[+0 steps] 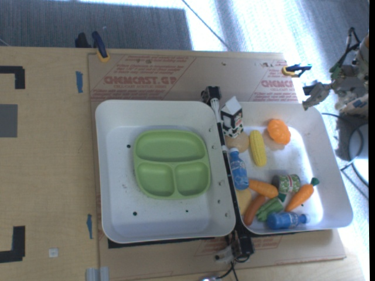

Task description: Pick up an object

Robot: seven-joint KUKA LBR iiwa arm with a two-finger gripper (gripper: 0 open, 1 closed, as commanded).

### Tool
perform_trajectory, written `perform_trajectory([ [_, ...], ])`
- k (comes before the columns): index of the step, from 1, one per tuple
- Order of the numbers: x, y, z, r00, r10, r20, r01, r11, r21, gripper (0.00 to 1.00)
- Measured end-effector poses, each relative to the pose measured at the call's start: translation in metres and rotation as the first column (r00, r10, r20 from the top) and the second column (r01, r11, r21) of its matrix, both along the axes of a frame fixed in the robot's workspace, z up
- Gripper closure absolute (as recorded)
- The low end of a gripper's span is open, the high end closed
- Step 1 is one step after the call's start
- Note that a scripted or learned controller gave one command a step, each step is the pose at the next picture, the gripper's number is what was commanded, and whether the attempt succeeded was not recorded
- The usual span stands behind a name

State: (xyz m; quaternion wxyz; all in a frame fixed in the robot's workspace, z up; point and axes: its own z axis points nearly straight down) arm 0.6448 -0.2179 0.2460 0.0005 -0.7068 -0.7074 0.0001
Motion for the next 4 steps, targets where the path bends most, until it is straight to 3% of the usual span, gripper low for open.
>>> perform_trajectory([
  [1,-0.018,0.02,-0.15,1.0,0.001,0.003,-0.001,1.0,-0.001,0.0],
  [2,0.011,0.078,-0.161,1.0,0.001,0.002,-0.001,1.0,0.0,0.0],
  [3,0.01,0.077,-0.151,1.0,0.003,-0.005,-0.003,1.0,-0.001,1.0],
  [4,0.023,0.126,-0.002,1.0,0.002,0.007,-0.002,1.0,-0.001,1.0],
])
